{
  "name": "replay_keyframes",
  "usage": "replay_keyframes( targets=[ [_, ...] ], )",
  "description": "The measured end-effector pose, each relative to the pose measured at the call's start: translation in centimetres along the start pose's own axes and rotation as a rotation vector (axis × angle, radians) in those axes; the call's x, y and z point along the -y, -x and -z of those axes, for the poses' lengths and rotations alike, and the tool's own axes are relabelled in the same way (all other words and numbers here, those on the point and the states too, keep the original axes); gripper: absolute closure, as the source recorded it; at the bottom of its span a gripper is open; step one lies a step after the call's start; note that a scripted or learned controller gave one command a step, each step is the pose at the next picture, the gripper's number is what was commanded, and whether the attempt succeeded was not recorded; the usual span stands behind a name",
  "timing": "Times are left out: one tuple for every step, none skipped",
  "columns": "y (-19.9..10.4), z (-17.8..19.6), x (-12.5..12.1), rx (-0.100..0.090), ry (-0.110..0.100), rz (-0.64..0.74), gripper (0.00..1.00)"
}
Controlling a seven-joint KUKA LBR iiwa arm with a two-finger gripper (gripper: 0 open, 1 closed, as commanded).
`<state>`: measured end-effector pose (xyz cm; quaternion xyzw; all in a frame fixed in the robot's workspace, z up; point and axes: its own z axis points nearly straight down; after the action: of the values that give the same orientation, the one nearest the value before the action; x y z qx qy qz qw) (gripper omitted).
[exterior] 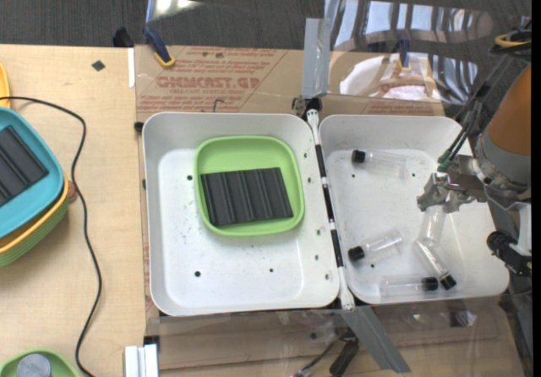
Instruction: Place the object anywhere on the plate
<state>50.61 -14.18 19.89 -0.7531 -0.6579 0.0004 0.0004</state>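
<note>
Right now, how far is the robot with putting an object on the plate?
Nothing looks done yet: the green plate in the left bin carries only its dark ribbed insert. The gripper is over the right bin, above the clear vials; whether it holds one is unclear. Lifting a vial and carrying it to the plate remain.

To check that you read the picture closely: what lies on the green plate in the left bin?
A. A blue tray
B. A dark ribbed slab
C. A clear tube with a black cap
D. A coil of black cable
B: the green plate in the left bin bears a dark ribbed slab; the clear tubes lie in the right bin.
</note>
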Motion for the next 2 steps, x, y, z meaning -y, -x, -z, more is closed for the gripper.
replay_keyframes(
  targets=[
    [0.0, 0.0, 0.0, 0.000, 0.000, 0.000, 0.00],
    [3.9, 5.7, -0.3, 0.002, -0.002, -0.344, 0.00]
  ],
)
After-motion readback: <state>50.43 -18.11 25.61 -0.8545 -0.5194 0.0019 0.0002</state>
